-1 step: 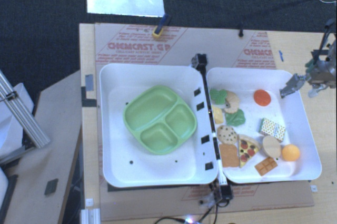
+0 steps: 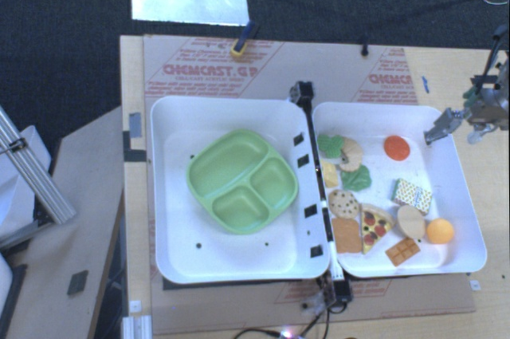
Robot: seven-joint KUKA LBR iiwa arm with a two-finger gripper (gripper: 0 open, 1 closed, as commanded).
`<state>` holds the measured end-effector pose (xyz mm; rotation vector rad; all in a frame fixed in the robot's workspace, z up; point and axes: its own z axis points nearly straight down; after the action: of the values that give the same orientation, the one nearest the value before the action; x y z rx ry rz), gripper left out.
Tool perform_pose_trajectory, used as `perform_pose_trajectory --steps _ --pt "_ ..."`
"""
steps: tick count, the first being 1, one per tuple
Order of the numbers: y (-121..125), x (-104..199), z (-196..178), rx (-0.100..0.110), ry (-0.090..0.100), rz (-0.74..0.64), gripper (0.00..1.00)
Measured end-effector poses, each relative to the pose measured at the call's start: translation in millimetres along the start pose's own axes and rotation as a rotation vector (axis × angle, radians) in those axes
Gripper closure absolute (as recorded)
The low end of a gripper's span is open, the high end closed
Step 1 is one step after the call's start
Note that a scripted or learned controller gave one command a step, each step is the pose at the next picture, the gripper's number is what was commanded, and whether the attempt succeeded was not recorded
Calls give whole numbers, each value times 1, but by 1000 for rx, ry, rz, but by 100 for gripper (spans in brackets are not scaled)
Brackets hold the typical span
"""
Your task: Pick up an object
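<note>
Toys: pizza (image 2: 374, 227), orange (image 2: 439, 230), cookie (image 2: 344, 203), lower right bin (image 2: 456, 162).
Tray (image 2: 241, 181): green, left bin.
Gripper (image 2: 458, 128): right edge, fingers spread, holding nothing.

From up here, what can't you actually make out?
- Gripper: small and blurred in the camera view, so open or shut is unclear.
- Arm: cut off by the right edge.
- Cookie: partly overlapping the green pieces; what they are is too small to tell.
</note>
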<state>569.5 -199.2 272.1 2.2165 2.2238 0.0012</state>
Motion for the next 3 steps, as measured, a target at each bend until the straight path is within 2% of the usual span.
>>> perform_pose_trajectory --steps 1,3 --pt "4 5 42 1 0 1 0" --pt "-2 1 156 1 0 2 0"
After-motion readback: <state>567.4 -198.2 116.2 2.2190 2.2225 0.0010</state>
